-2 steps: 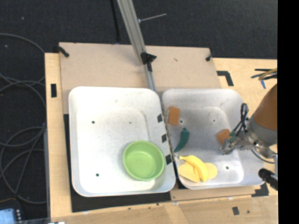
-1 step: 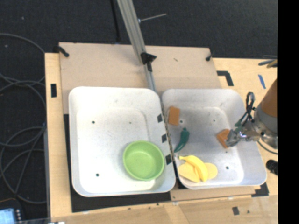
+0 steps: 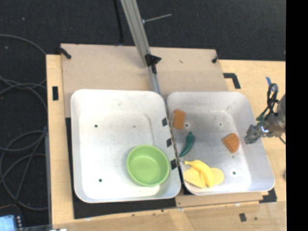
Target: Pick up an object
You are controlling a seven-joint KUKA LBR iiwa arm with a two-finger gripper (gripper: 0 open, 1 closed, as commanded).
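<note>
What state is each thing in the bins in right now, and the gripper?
green bowl: upright, in left bin.
orange block: right bin, near the divider.
orange piece: lying free near the gripper.
green pepper: lying flat.
bananas: front of the right bin.
gripper: over the right rim, holding nothing.

I see a robot lab: a flat wooden bench [image 3: 202,215] on dark carpet [image 3: 48,13], loose black cables [image 3: 19,90], and a slanted silver metal pole [image 3: 135,25].
</note>
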